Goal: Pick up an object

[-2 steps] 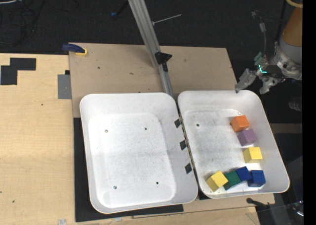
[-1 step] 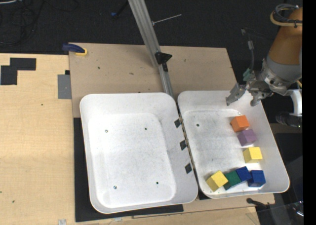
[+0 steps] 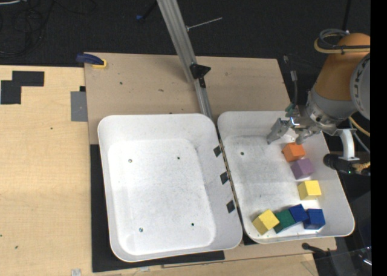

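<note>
Two-finger metal gripper (image 3: 289, 132) spread apart, holding nothing, just above small orange cube (image 3: 294, 151); bare floor of right white bin (image 3: 257, 166) leftward.

Even overhead light, soft shadows; dark, dim background; slightly grainy, the bins (image 3: 163, 126) perhaps mildly overexposed.

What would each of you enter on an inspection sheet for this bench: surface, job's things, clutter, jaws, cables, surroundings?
Surface: two white bins, left bin and right bin, on a wooden bench.
Job's things: orange block, purple block, yellow blocks, green and blue ones, all in the right bin.
Clutter: nothing seen.
Jaws: gripper above the right bin, beside the orange block; holding nothing visible.
Cables: loops atop the arm.
Surroundings: slanted metal rail.
</note>
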{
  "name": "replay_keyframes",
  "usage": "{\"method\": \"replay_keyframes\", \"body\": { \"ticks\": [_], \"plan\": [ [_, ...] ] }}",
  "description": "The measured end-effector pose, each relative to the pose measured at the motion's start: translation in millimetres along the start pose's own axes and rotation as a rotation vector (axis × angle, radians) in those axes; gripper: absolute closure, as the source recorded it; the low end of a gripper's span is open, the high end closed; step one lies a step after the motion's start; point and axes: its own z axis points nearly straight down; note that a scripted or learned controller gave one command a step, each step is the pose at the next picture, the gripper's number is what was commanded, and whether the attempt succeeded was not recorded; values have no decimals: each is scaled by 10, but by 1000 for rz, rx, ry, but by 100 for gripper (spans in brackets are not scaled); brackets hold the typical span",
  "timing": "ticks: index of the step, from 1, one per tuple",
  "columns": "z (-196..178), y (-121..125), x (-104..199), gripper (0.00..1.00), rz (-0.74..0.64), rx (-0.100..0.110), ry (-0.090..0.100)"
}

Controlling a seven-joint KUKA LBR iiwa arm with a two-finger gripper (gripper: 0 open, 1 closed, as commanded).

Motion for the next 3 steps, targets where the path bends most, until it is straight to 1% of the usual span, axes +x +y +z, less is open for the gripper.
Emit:
{"method": "replay_keyframes", "body": {
  "ticks": [1, 2, 3],
  "plan": [
    [261, 71, -12, 0, 1, -30, -8],
    [187, 55, -31, 100, 5, -26, -10],
    [-380, 144, -91, 100, 1, -14, -4]
  ]
}}
